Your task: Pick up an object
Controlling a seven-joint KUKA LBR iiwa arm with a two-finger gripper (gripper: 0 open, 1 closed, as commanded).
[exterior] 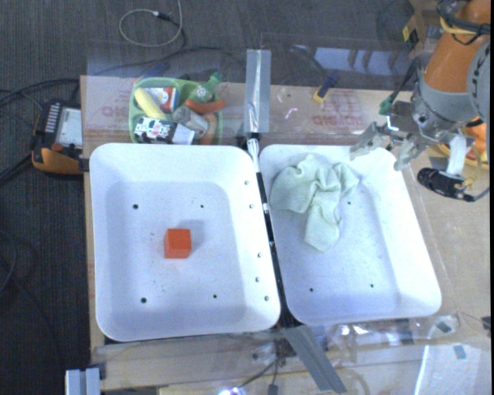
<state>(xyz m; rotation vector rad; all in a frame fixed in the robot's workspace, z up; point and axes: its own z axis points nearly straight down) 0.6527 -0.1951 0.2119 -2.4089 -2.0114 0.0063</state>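
An orange cube [178, 243] lies near the middle of the left bin [119, 179]. In the right bin [395, 253], a crumpled pale green cloth [317, 194] is bunched toward the back. My gripper [384, 150] hangs over the back right corner of the right bin, to the right of the cloth and clear of it. Its two fingers are spread open and hold nothing.
A green basket [174, 112] with several small items stands on the bench behind the left bin. An orange and black device [53, 138] with cables lies off the bench at the left. A metal divider [257, 97] rises between the bins at the back.
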